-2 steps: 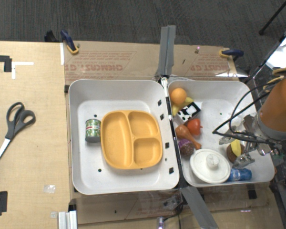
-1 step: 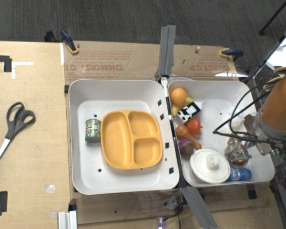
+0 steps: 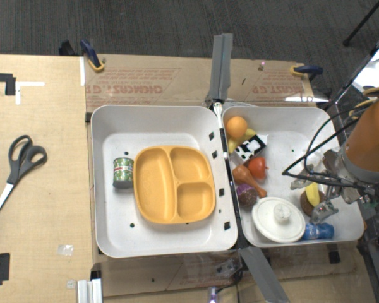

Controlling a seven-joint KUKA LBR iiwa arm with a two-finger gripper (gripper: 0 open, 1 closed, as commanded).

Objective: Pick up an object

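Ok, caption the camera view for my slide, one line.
KUKA arm's gripper low in the cluttered right bin; left bin holds a yellow divided tray and small can.

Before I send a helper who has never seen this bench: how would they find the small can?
Look in the left bin, which holds a large yellow divided tray. The small can lies just left of that tray, against its edge. It has a green label and silver ends, and it is the bin's one loose item besides the tray.
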